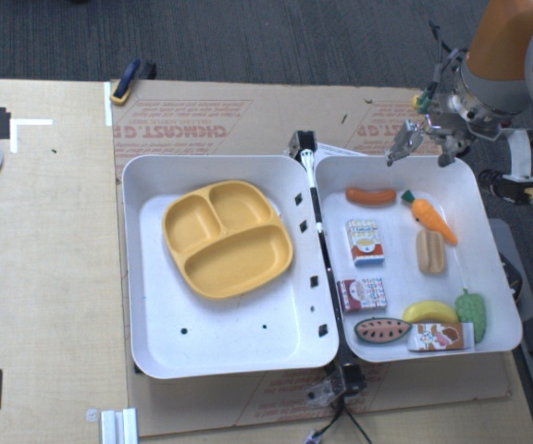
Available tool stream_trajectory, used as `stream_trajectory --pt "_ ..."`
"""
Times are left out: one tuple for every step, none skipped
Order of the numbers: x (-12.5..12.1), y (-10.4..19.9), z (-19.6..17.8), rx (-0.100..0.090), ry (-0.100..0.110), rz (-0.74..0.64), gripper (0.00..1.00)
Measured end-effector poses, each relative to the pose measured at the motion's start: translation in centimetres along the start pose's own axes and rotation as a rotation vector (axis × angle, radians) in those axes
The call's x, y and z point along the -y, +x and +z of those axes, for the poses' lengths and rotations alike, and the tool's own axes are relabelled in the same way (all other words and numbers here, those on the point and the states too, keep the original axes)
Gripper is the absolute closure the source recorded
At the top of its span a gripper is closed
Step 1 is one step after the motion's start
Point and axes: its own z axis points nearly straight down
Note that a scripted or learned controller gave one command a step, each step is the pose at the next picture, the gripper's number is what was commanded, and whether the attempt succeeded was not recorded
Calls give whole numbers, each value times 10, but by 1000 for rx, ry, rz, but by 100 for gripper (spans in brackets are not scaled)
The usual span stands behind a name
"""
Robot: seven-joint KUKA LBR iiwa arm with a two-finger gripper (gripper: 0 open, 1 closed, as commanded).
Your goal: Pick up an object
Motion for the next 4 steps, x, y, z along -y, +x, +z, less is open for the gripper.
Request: stream_trajectory --pt "53 -33 127 0 -1 -144 0" --pt "59 -58 141 0 -2 -407 0" --pt "58 -58 131 2 -5 -405 100" --pt "33 -3 -16 1 -2 -300 100"
